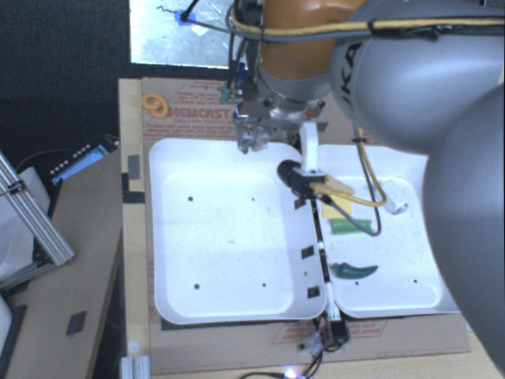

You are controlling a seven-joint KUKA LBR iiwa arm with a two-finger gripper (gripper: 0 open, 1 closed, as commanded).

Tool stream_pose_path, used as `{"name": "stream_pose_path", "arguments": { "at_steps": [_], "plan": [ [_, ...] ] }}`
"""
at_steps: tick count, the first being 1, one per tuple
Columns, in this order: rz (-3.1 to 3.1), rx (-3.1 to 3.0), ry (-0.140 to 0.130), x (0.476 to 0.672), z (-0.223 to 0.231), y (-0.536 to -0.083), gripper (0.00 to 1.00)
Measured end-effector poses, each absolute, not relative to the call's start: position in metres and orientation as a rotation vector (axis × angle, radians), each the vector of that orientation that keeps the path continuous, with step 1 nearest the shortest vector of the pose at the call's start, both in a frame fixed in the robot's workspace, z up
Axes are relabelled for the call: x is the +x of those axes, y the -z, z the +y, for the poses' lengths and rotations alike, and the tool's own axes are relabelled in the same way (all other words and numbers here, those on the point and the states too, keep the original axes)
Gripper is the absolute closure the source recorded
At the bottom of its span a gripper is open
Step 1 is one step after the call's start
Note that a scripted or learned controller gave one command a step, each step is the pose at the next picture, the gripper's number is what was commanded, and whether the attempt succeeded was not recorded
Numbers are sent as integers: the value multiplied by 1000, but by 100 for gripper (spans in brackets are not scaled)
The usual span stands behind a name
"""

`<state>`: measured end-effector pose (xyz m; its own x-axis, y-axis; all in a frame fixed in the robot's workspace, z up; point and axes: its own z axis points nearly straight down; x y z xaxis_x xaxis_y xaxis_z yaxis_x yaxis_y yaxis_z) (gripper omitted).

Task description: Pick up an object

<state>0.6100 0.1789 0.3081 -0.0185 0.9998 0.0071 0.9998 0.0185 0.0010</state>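
My gripper (254,142) hangs over the far edge of the left bin (181,290), near its middle, and I see nothing held under it. The objects lie in the right bin (410,294). A light green block (346,227) rests near that bin's left side. A dark green pepper-shaped piece (355,272) lies closer to the front. A tan, flat piece (338,186) sits by the divider at the back, partly under the yellow cable. A small white object (398,207) lies to the right of it.
The grey arm (426,93) covers the right bin's far right part. Cardboard (189,113) lies under both bins. An aluminium frame (31,219) and a dark device (79,160) stand off the bench to the left.
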Motion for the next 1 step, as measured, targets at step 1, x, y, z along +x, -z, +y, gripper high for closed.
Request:
{"name": "stream_pose_path", "arguments": {
  "at_steps": [1],
  "plan": [
    [-2230,-2209,0,631,239,-254,100]
  ]
}}
